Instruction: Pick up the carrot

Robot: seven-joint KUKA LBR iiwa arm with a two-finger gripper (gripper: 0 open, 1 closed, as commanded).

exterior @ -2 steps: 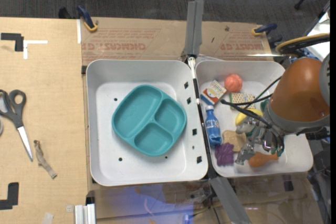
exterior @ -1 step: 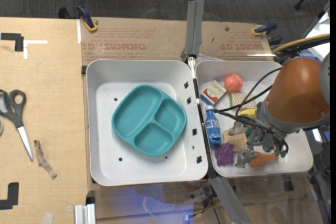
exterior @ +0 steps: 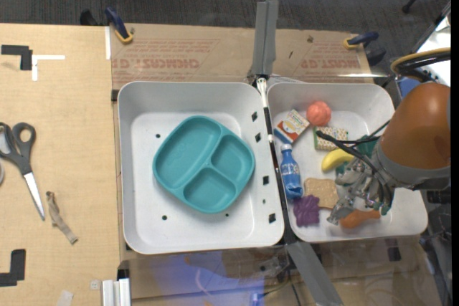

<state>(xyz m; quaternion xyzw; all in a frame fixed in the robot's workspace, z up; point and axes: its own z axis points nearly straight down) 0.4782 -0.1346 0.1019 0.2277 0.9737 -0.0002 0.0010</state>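
One relation governs the coming move: the carrot [exterior: 361, 218] lies directly under the gripper [exterior: 356, 206], at the near edge of the right bin [exterior: 409, 222]. Its orange body shows from just below the fingers out toward the right, so its long axis runs roughly left to right, tilted slightly. The single arm [exterior: 419, 129] reaches in from the right and stands over that corner.

Fingers: they reach down to the carrot's left end, but clutter and the wrist body mask them. Whether they are spread or closed on the carrot I cannot tell.

Neighbours are close. A purple item [exterior: 307, 211] lies just left of the carrot, toast [exterior: 320, 190] sits beyond that, and a banana [exterior: 334, 159] lies farther back beside the arm.

Judgement: the gripper is already over the target; any grasp should close across the short axis.
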